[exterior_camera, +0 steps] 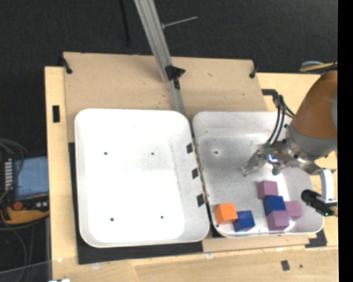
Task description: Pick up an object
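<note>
My gripper (262, 167) hangs over the middle of the right bin (223, 135), its two fingers spread open with nothing between them. Below it, toward the bin's front, lie several blocks. A purple block (267, 188) is the closest, just below and right of the fingertips. A blue block (274, 204), a second purple block (277, 219) and a pinkish purple block (293, 209) cluster in front of that one. An orange block (226, 212) and a small blue block (245, 220) sit at the bin's front left.
The left bin (135, 175) lies beside the right one, with dark clips along the shared wall (195, 172). A slanted metal rail (156, 37) rises behind the bins. A black part (315, 200) of the arm's mount sticks out at the right bin's edge.
</note>
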`<state>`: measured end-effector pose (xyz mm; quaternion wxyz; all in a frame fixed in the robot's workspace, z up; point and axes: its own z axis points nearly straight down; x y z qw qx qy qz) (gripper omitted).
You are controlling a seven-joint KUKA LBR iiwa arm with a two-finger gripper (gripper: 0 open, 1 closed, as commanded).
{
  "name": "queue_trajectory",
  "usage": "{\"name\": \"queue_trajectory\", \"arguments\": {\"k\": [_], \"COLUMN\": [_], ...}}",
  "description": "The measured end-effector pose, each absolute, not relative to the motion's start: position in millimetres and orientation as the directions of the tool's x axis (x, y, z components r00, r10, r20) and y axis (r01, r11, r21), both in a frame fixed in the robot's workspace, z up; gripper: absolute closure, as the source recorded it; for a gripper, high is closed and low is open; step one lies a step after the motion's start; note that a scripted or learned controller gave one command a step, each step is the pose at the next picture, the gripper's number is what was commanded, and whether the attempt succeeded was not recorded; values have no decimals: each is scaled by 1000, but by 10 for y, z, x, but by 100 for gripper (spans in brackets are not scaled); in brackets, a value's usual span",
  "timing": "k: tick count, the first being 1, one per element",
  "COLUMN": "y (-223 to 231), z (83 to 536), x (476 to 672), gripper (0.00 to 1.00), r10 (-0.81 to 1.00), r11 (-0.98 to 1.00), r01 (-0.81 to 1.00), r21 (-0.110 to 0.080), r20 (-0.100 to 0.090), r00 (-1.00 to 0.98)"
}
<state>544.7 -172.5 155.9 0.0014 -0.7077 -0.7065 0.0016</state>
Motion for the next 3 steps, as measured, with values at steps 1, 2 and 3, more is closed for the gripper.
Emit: {"name": "queue_trajectory", "arguments": {"k": [1,2,3], "y": [-1734,-1746,-1802], "z": [1035,1177,1617], "x": [5437,5463,5467], "gripper": [0,100,100], "r10": [1000,1000,1000], "r11": [-2,-11,-10], "r01": [1000,1000,1000], "r21": [-4,6,6], "r20": [-1,-2,-2], "r00": [2,11,10]}}
